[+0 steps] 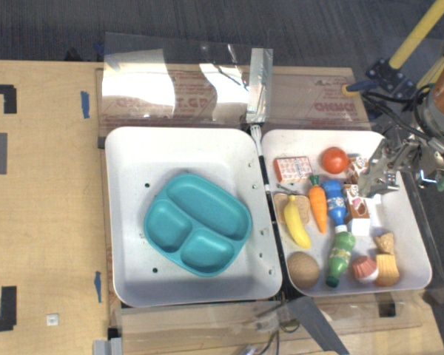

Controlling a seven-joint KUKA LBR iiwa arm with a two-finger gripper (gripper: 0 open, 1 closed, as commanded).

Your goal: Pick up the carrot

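Note:
The orange carrot (318, 207) with a green top lies in the right bin (418, 272), between a yellow banana (297, 225) and a blue bottle (336, 204). My gripper (375, 181) hangs over the bin's upper right part, to the right of the carrot and slightly farther back, beyond the blue bottle. Its fingers stand open with nothing between them.
Around the carrot the right bin holds a red tomato (334, 160), a snack box (292, 168), a green bottle (340, 256), a brown round fruit (303, 268) and several small toys at the front right. The left bin (126, 161) holds a teal divided plate (198, 224).

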